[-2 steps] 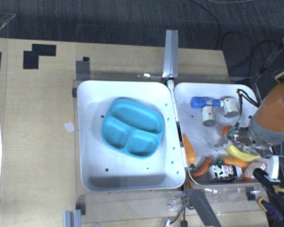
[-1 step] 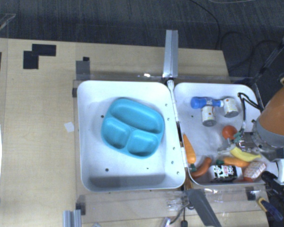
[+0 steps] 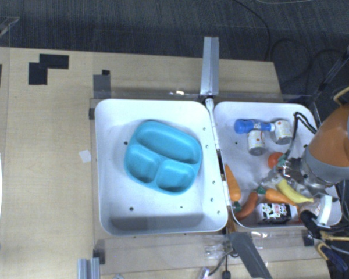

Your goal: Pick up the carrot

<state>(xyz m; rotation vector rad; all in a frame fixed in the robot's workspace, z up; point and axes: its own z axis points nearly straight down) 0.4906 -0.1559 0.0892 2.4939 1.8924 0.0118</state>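
An orange carrot (image 3: pixel 232 186) lies lengthwise against the left wall of the right bin (image 3: pixel 221 133). A second orange, carrot-like piece with a green end (image 3: pixel 274 195) sits near the bin's front, partly under a yellow banana (image 3: pixel 295 193). My gripper (image 3: pixel 285 168) hangs low over the right half of this bin, just above the banana and the second orange piece and well to the right of the carrot by the wall. Nothing is visibly held in it.
The right bin also holds a blue bottle (image 3: pixel 245 126), two small cans (image 3: pixel 256 142), a reddish pepper-like piece (image 3: pixel 248 204), a small orange-red item (image 3: pixel 275 158) and a dark packet (image 3: pixel 273 212). The left bin (image 3: pixel 107 156) holds a blue divided tray (image 3: pixel 163 156).
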